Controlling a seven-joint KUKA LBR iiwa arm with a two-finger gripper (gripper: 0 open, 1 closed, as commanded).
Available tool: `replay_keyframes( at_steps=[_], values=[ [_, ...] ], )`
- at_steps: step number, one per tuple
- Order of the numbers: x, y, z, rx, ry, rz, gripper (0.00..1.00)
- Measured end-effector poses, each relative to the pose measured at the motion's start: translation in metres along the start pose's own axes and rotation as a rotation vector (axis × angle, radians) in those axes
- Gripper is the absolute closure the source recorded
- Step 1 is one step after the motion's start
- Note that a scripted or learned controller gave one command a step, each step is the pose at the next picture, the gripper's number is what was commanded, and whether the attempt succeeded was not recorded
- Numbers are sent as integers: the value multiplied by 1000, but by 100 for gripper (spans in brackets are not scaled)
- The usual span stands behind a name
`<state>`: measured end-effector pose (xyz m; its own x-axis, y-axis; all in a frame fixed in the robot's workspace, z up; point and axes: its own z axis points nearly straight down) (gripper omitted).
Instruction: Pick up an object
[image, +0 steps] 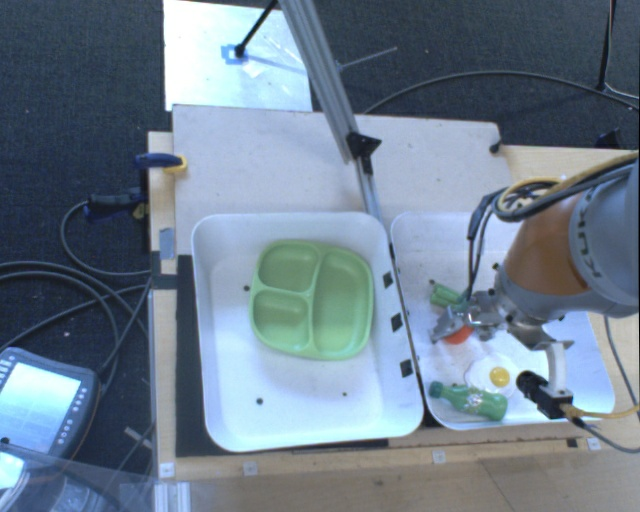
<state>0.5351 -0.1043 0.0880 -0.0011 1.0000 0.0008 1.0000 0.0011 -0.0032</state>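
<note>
Camera view: jaws' grip indiscernible over red object (457, 337).

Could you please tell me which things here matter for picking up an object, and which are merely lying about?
For the job: tool, green bottle, fried egg toy, small green piece, red piece, right bin.

Lying about: green divided plate, left bin, blue clamp.

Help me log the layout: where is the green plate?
The green plate lies in the left bin, near its middle, left of the divider.
</note>
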Motion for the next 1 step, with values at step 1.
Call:
replay_keyframes(
  at_steps=[1],
  values=[
    [0, 1, -13, -5, -1, 1, 100]
  ],
)
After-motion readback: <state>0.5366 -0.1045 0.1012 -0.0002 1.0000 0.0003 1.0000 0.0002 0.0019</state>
